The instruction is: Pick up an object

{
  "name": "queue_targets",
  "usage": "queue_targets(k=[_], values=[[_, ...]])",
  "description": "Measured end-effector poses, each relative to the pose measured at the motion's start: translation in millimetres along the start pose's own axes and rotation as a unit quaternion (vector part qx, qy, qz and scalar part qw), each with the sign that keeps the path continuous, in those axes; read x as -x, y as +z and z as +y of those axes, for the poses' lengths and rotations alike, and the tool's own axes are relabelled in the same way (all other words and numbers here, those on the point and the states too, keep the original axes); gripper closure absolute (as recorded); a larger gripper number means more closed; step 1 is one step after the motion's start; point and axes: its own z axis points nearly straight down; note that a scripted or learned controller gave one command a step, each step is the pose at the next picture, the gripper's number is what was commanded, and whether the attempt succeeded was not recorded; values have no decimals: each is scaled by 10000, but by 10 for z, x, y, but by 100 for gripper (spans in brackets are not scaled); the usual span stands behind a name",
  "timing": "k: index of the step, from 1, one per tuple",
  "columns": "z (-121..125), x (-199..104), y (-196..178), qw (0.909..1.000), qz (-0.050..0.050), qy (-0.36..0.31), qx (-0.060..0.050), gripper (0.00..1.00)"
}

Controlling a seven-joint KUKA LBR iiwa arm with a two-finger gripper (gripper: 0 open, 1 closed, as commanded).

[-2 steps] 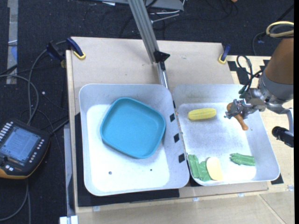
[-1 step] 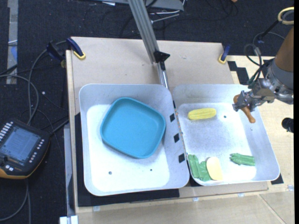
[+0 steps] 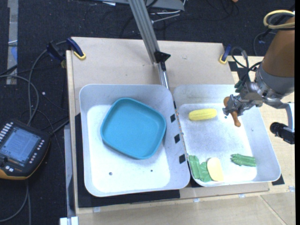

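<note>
Dark carpet all round, cables everywhere, a teach pendant [image 3: 21, 146] on the floor far off to the side opposite the arm. Pale bench [image 3: 117, 64] w/ two white bins side by side.

Gripper [image 3: 233, 108] is up over the right bin [image 3: 262, 139], near its back wall. There's an orange, carrot-like piece [image 3: 236, 120] poking down from the fingertips — looks pinched between them, so I'd call it clamped on that piece, tho the view's small and I wouldn't swear how firm.

Just beside the gripper, toward the bin divider: a yellow corn-like piece [image 3: 202, 114], lying flat. Well below the gripper, at the bin's front: a green pod [image 3: 243, 160], and further toward the divider a green leafy piece [image 3: 199, 168] touching a pale yellow slice [image 3: 215, 169]. Other bin [image 3: 93, 172], far side from the arm, has a blue plate [image 3: 133, 128].

Handling, my guess: the orange thing reads as toy food — light, stiff, smooth plastic, prob a bit slippery. Tapered, so best hold is across the thicker mid-section, not the tip; a grip at one end could let it swing or slide out.

Arm pose: comes in from the right, orange band [image 3: 281, 43] high, grey wrist [image 3: 276, 81] bent down and in toward the bin, tool aimed downward at a slant.
</note>
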Motion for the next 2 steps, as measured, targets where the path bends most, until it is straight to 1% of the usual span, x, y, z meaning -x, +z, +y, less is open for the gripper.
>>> queue_targets(k=[1,2], values=[[-58,-621,39,10000,3,-8,-5,100],[-137,-1187,-11,10000,2,-9,-2,100]])
